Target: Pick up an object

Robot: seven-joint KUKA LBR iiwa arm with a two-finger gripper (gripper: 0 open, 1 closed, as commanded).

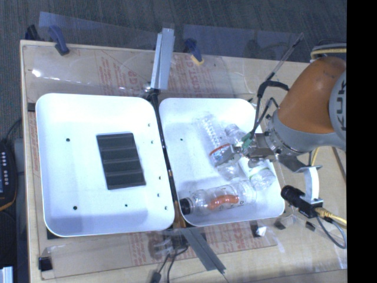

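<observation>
Nearest the camera, the arm (312,102) reaches over the right bin (177,158), where clear bottles (221,143) lie heaped toward its right side; whether the hand (252,149) is spread or pinching, I cannot tell. A good pick probably means closing across one bottle's middle and lifting straight up. Open room lies toward the bin's bare left, away from its near rim and the bottle (215,199) along it.

The grey arm (312,108) reaches in from the right, its orange band uppermost, wrist bent down and leftward. The gripper (244,149) sits low, pointing left, over the right side.
</observation>
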